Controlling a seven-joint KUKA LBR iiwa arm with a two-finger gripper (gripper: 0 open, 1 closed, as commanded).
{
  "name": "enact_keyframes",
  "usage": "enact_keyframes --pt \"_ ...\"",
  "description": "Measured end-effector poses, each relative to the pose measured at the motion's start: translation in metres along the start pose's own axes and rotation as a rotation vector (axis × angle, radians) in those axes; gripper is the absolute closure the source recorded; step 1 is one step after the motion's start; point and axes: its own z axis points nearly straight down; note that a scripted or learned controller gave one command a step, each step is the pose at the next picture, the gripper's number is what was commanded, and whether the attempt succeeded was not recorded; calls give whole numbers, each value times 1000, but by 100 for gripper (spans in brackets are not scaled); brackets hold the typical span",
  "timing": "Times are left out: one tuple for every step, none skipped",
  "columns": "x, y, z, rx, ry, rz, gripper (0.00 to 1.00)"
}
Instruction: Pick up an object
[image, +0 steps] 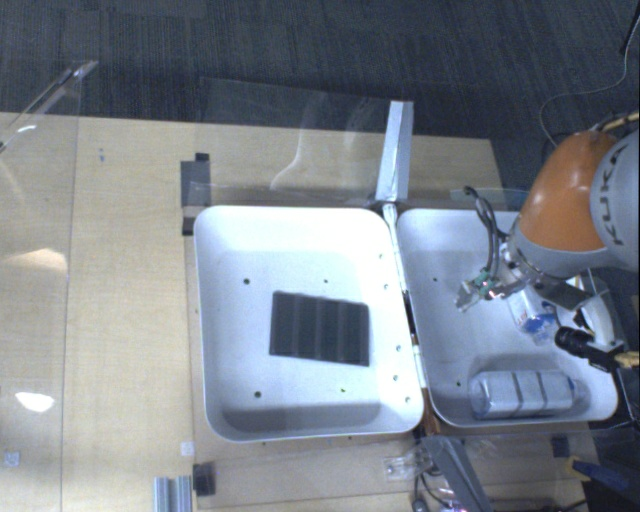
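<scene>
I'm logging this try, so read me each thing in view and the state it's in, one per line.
Dark ribbed pad: lying flat in the left bin, untouched.
Grey ridged block: lying on its side at the near edge of the right bin.
Small clear and blue item: resting in the right bin below the arm, too blurred to identify.
Hand: low over the right bin, nothing visibly held.
</scene>
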Motion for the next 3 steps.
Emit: enact_keyframes --pt "0 0 0 0 0 0 0" --pt "-71 -39 -54 0 -2 103 0" --pt "-110 -10 27 -3 -5 130 0"
